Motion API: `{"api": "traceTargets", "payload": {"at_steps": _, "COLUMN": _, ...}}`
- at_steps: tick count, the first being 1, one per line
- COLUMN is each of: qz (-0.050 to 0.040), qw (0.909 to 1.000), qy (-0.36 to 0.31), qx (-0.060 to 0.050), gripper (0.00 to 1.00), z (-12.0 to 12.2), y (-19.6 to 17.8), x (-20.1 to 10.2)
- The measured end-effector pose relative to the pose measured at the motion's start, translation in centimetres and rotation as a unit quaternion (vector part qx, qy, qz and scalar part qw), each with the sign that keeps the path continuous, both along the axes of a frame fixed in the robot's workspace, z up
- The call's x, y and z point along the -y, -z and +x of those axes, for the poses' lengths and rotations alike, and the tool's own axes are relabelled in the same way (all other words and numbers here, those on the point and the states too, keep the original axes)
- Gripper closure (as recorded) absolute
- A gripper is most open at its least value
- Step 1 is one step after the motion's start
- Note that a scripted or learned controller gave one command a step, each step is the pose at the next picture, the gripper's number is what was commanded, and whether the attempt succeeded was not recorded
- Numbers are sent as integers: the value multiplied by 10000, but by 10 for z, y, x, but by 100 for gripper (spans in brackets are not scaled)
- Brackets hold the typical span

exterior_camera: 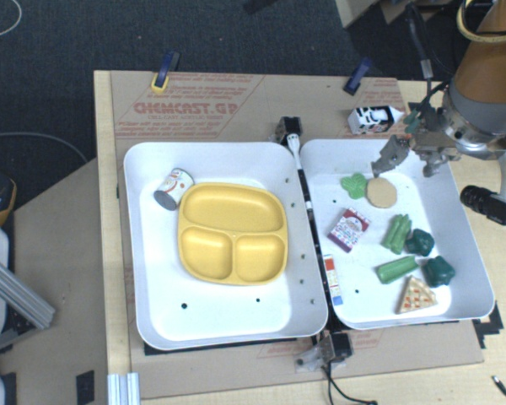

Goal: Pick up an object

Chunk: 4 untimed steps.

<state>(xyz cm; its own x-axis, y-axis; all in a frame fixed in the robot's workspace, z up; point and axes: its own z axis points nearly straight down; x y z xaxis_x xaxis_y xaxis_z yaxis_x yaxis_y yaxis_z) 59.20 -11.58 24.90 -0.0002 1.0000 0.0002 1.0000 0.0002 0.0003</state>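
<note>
Camera view, round cookie (382, 194) just below open claw (409, 160)

Tan round cookie (382, 194), flat, right bin

The arm (487, 66) is cut off by the frame's upper right edge. The print on the small red packet (348, 229) is too small to read.

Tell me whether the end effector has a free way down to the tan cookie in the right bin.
Probably yes. The end effector hangs just above the cookie, which lies flat with nothing on top. A green piece sits close on its left, so a finger might nudge it.
</note>
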Motion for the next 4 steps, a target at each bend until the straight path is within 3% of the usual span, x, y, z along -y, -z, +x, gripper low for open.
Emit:
{"api": "traceTargets", "payload": {"at_steps": 2, "qz": 11, "qw": 10000, "qy": 1, "qx": -46, "gripper": 0, "z": -7, "y": 127, "x": -9}}
{"api": "traceTargets", "payload": {"at_steps": 3, "qz": 10, "qw": 10000, "qy": 1, "qx": -37, "gripper": 0, "z": -8, "y": 167, "x": -10}}
{"api": "traceTargets", "payload": {"at_steps": 4, "qz": 1, "qw": 10000, "qy": 12, "qx": 1, "gripper": 100, "z": -7, "y": 154, "x": -9}}
